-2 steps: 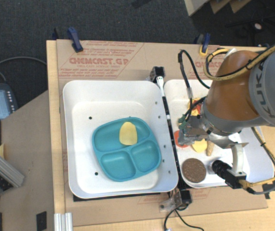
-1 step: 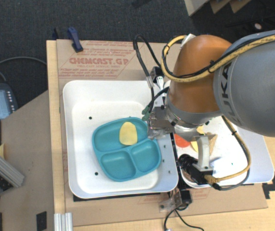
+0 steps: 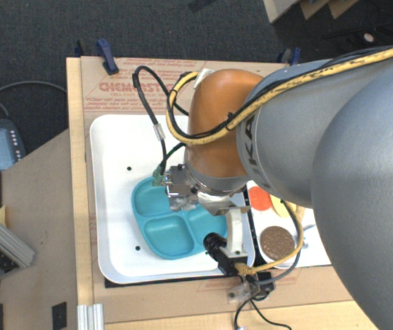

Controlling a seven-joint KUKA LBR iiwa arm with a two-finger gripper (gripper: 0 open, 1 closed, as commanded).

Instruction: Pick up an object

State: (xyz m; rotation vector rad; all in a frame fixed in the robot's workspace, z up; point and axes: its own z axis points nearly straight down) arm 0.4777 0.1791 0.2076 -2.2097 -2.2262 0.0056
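Above the left bin [image 3: 110, 184], we watch the gripper [image 3: 175, 192] hang over the teal divided tray [image 3: 165, 229] by the bin's front edge, its grip state impossible to tell, a firm closing likely next.

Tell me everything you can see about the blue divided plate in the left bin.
The blue plate is a turquoise dish, seemingly smooth plastic, moulded into compartments with raised dividers; at least three sections show. It lies flat on the floor of the left white bin, toward its near right part. The arm's wrist hangs directly over its upper right portion and hides that part, so contact there cannot be judged. The visible compartments hold nothing.
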